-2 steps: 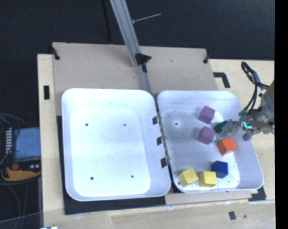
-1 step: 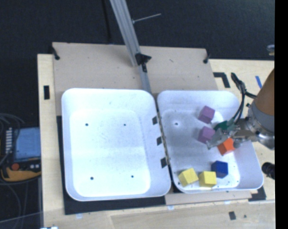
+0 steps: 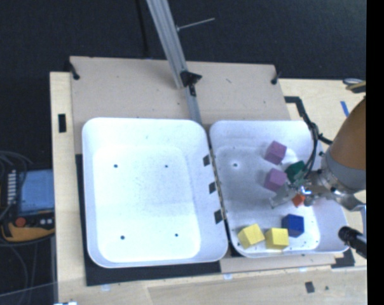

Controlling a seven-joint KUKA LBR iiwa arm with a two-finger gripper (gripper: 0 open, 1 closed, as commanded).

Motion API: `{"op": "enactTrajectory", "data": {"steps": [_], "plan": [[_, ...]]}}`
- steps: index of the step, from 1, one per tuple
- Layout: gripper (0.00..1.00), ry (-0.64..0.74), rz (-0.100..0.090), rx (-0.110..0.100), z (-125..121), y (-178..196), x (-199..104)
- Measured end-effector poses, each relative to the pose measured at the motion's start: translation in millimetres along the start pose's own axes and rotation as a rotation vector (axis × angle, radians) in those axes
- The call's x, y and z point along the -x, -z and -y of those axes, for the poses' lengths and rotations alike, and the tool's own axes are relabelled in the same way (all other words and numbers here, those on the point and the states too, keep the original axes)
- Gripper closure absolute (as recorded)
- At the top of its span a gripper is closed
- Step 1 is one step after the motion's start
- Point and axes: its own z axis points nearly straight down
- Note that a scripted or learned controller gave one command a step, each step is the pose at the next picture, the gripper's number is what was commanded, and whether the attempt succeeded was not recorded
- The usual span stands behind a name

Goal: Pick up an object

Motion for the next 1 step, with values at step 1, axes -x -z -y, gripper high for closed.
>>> {"op": "enactTrajectory", "data": {"steps": [1], "plan": [[0.0,0.0,0.0,0.0,-8.8,-48.5,2.4]]}}
